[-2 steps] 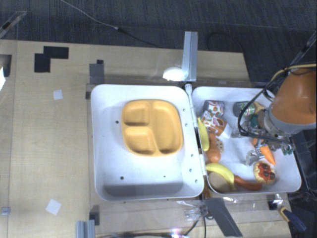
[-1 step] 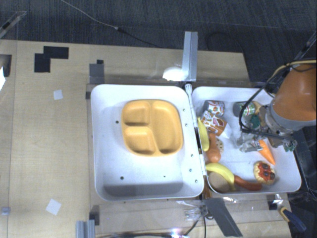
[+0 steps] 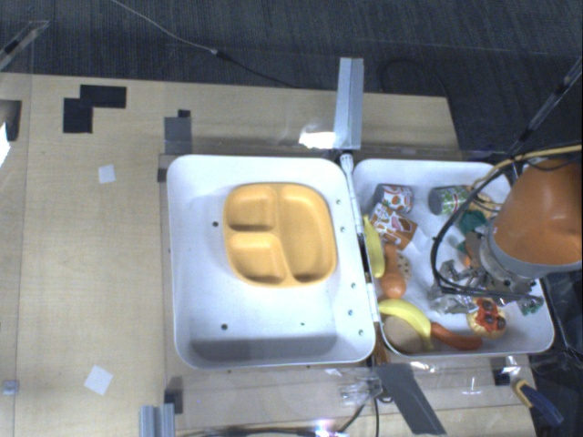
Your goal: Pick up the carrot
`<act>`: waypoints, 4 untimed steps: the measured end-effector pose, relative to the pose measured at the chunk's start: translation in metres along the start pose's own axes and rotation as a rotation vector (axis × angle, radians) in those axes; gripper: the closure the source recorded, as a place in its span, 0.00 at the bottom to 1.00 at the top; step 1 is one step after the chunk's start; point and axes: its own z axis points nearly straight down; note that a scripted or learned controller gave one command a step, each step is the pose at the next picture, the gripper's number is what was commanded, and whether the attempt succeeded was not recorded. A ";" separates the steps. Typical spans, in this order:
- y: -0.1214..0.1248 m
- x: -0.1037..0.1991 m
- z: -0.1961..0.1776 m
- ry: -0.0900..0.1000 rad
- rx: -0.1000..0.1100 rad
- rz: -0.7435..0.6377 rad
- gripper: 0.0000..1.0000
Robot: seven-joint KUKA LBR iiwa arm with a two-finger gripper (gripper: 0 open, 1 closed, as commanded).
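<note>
The carrot (image 3: 393, 278), a short orange piece, lies along the left wall of the right bin (image 3: 543, 339), its thick end just above a yellow banana (image 3: 406, 316). My gripper (image 3: 463, 289) hangs low in the middle of that bin under the orange-banded wrist (image 3: 545, 218), to the right of the carrot with a gap of bare bin floor between them. Cables and the wrist body cover the gripper's tip. Nothing shows in its grasp.
Around the gripper lie a red-orange long piece (image 3: 455, 337), a colourful small packet (image 3: 487, 317), a printed snack packet (image 3: 393, 215) and a green can (image 3: 447, 198). The left bin (image 3: 196, 244) holds a yellow divided plate (image 3: 277, 234).
</note>
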 end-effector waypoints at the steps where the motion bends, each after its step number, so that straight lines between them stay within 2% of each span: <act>1: -0.026 0.003 0.001 0.002 -0.006 -0.340 1.00; 2: -0.026 0.003 0.002 0.004 -0.007 -0.341 0.00; 3: -0.027 0.000 -0.011 -0.003 0.000 -0.344 1.00; 4: -0.009 -0.002 0.001 0.003 -0.003 -0.788 1.00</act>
